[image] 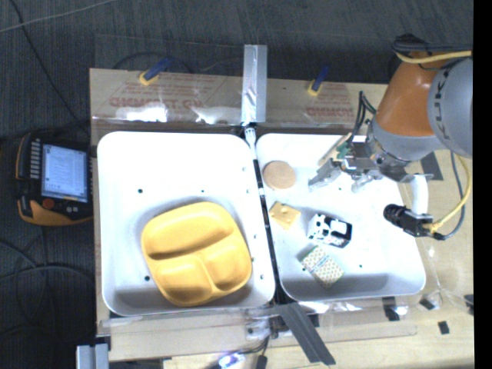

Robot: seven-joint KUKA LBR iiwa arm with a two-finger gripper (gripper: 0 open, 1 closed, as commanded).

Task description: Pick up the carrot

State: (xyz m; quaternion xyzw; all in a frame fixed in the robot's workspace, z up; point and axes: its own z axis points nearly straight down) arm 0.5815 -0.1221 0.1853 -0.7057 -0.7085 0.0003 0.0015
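Reaching in from right, arm [419, 110] over right bin [400, 271], fingers [329, 172] apart.

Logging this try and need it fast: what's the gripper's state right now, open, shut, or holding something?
Gripper: open, holding nothing, above the right bin.

No text or label here is legible.
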